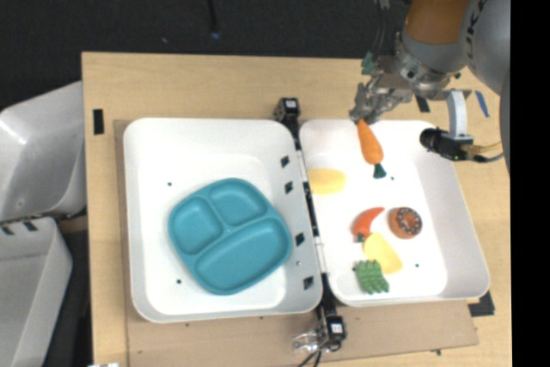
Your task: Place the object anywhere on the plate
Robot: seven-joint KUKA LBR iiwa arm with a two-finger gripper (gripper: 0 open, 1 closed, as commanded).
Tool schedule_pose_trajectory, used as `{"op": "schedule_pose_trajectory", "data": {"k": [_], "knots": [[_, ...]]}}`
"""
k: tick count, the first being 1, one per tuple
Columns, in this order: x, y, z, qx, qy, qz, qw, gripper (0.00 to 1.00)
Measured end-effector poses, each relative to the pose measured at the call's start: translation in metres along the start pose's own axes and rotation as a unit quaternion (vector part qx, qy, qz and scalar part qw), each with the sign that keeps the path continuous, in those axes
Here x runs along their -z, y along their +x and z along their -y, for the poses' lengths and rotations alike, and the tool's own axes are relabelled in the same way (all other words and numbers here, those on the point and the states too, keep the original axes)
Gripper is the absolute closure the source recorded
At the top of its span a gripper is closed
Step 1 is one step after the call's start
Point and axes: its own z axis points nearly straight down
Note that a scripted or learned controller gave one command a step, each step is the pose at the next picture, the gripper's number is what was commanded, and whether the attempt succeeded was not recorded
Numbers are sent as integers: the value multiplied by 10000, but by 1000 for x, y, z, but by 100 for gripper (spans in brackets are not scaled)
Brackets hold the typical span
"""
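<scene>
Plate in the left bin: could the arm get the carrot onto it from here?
Probably yes. The plate lies bare and open from above, with nothing over it, and only the low bin walls lie between it and the carrot hanging at the pincer.

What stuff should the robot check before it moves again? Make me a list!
1. Is the carrot between the gripper's fingers? Ok: its top end sits at the fingertips and it hangs down over the right bin.
2. Is the grip firm? Cannot tell: only the tip looks pinched.
3. Is the blue plate ready? Ok: it lies flat in the left bin with its compartments showing nothing in them.
4. Is the carrot over the plate yet? Not ok: it is over the right bin.
5. Are the other toys out of the way? Ok: the donut and yellow pepper lie below the carrot's path.
</scene>
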Motion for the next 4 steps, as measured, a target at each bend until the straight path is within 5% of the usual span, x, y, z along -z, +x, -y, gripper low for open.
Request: {"op": "schedule_pose_trajectory", "data": {"k": [4], "knots": [[-8, 218, 39, 15, 2, -11, 10000, 100]]}}
